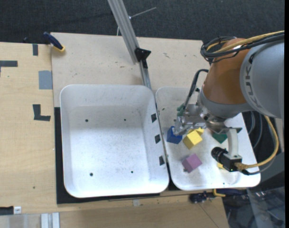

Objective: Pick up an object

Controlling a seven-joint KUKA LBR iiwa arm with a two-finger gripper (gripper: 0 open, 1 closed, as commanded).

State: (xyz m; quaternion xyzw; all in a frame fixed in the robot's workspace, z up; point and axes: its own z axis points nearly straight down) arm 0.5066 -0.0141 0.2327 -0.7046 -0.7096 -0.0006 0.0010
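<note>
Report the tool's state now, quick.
Tool: cannot be told; it sits low in the right bin over the blue block, beside the yellow block.

Two white bins: left bin white with fine black speckling and a few black dots, right bin plain white. In the right bin: blue block, yellow cube just beside it, purple block below the yellow cube, dark green piece on the yellow cube's other side. Arm grey, orange band above the wrist, yellow and black cables. Bench light tan wood with grey tape patches. Blue-and-yellow clamp beyond the left bin. Black mat under the bins.
</note>
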